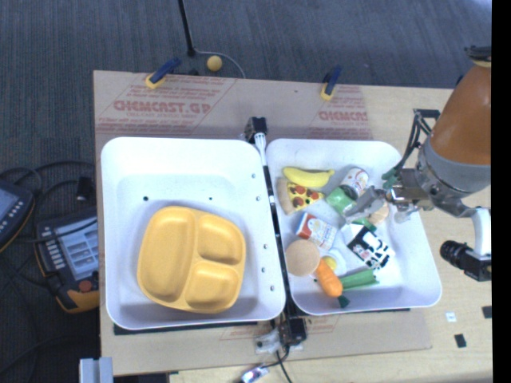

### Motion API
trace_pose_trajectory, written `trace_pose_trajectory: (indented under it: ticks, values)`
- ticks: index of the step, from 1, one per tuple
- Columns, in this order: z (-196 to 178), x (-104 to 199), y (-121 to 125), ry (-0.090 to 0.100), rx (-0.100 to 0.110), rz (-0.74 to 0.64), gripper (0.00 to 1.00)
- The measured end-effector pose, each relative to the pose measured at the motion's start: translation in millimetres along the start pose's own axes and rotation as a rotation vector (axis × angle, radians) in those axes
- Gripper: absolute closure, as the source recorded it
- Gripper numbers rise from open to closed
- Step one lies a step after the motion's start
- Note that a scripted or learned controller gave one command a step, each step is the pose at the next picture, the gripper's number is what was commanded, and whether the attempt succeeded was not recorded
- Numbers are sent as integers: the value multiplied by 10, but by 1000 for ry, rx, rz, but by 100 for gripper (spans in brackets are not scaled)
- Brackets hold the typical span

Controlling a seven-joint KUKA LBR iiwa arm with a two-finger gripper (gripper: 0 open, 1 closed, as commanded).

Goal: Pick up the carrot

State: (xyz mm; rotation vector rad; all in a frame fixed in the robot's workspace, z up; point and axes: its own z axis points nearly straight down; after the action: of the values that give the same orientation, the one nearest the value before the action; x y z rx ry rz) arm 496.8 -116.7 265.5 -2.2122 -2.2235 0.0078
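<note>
Small orange plastic carrot [328, 279] with a green top lies untouched at the near edge of the right white bin [415, 294], gripper [375, 203] hovering well behind it over the clutter, jaw state unclear, so approach, grasp and lift all remain.

Two white bins sit side by side. The left bin [120, 174] holds a yellow tray [192, 258]. The right bin [415, 290] is full of toys. The carrot [327, 278] lies at 6 o'clock in it, beside a round bun [302, 256]. A banana [307, 177] lies at 11 o'clock. The gripper [375, 202] hangs over the toys at 3 o'clock.
</note>
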Motion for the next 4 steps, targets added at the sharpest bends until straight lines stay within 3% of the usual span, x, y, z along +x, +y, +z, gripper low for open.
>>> trace_pose_trajectory:
  ticks: [1, 2, 3, 4]
  values:
    - [1368, 180, -170, 5, 16, -28, 0]
    - [1696, 196, -53, 1, -19, -110, 0]
    - [1621, 168, -37, -9, -28, -109, 100]
    - [826, 395, -1, 0, -1, 370, 100]
